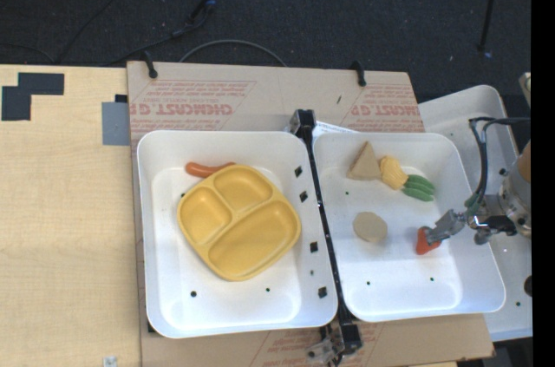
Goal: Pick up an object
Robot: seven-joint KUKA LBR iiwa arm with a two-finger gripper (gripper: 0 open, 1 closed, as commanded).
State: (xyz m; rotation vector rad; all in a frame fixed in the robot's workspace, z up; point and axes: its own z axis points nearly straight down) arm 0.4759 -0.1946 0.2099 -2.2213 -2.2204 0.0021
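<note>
The arm reaches in low from the right edge, its wrist hardware sitting over the right rim of the right bin [473, 291], with dark cables looping up above it. The gripper [442, 228] stretches leftward and slightly down into that bin, nearly level with the bin floor rather than pointing straight down. Its grey fingers [448, 224] end right at a small red piece [424, 242], which lies on the bin floor near the right wall. The fingertips touch or overlap the top of the red piece, but whether they are wide, narrow or closed around it cannot be told at this size.

In the same bin, a round tan disc [370, 227] lies near the middle, well apart from the gripper. A tan wedge [364, 163] sits toward the back, just beside a yellow and green corn toy [405, 178], the two nearly touching.

The left bin [173, 309] holds a yellow divided plate [239, 221], tilted askew, with an orange carrot-like piece [206, 169] peeking out at its upper left edge, touching the plate
</note>
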